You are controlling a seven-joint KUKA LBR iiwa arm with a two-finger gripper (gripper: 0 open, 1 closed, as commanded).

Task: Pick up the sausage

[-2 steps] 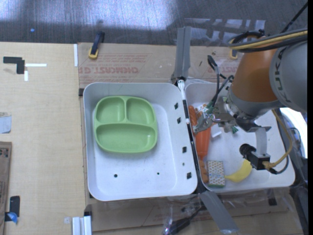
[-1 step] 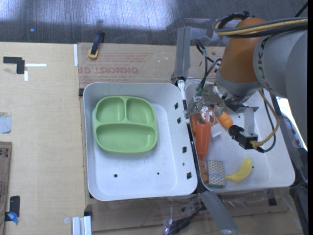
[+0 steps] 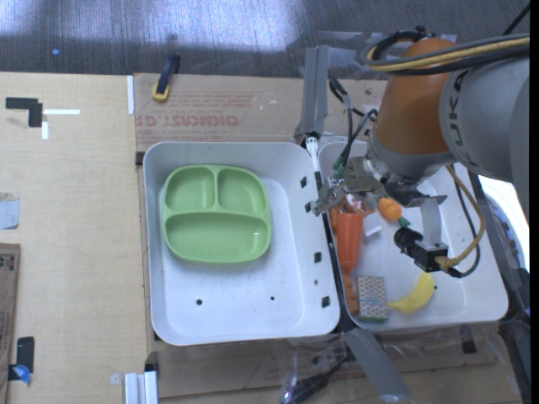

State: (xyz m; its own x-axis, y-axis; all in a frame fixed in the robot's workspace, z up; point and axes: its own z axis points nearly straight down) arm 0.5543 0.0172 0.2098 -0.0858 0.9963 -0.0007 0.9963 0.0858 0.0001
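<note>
Tool [image 3: 349, 194] low in right bin [image 3: 472, 305] over the sausage [image 3: 347, 236] — grip state: can't tell. Banana [image 3: 414, 295] nearby; green plate [image 3: 217, 214] in left bin [image 3: 232, 314].

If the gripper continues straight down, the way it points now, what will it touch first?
Most likely the long orange-red item, possibly the sausage, lying in the right bin directly under the gripper. Depth is hard to judge from this slanted view, so the small orange piece beside it could be touched instead.

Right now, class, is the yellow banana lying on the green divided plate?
No: the yellow banana lies in the right white bin, while the green divided plate sits in the left one.
</note>
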